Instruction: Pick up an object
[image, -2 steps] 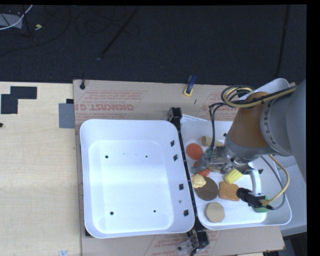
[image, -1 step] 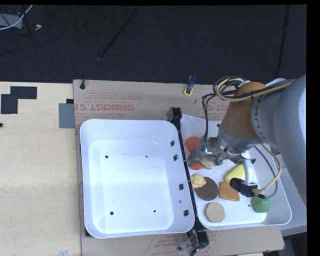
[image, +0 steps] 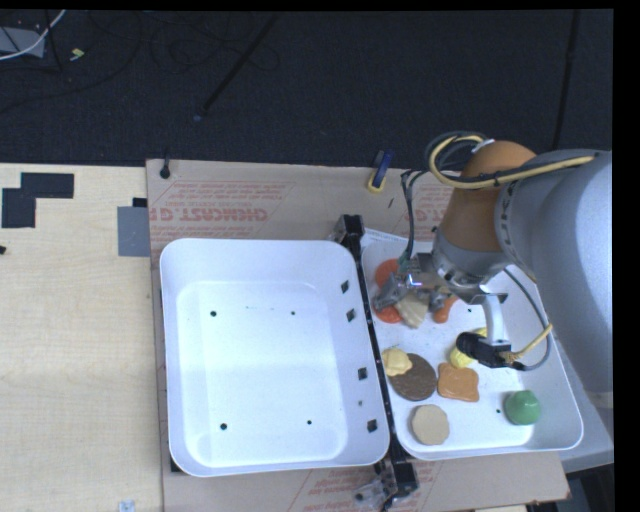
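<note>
Now gripper down in right bin, near back-left corner, over orange pieces; finger state can't tell.

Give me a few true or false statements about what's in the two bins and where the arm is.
1. The end effector is over the right bin. True.
2. The green ball lies in the left bin. False: it lies in the right bin, near its right wall.
3. The brown disc lies beside the orange piece. True.
4. The tan round piece sits at the far end of the right bin. False: it sits near the front wall.
</note>
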